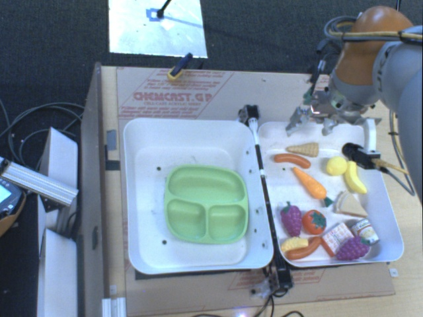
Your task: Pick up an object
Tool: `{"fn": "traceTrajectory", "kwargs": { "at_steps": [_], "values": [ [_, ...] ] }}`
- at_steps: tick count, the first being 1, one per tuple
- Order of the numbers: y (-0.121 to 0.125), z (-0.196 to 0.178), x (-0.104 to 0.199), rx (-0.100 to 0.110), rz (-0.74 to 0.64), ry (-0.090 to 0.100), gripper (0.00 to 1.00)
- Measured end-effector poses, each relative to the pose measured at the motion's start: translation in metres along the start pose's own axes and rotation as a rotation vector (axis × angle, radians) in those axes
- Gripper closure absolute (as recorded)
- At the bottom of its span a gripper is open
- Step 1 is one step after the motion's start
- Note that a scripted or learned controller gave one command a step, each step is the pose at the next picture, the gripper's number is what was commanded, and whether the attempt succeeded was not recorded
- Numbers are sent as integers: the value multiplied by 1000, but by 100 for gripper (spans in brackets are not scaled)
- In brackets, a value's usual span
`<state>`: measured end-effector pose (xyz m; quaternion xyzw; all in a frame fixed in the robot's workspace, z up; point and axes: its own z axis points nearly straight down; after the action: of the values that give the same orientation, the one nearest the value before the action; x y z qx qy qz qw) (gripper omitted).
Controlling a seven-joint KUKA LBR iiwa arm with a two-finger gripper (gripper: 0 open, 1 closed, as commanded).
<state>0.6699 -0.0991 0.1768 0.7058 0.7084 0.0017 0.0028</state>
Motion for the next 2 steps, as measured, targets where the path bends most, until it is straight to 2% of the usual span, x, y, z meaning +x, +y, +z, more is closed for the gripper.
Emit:
{"fn": "traceTrajectory", "kwargs": {
  "at_steps": [1, 2],
  "values": [
    [0, -38, -26, 1, 2, 0, 0],
    [-31, 23, 9, 8, -1, 3, 0]
  ]
}}
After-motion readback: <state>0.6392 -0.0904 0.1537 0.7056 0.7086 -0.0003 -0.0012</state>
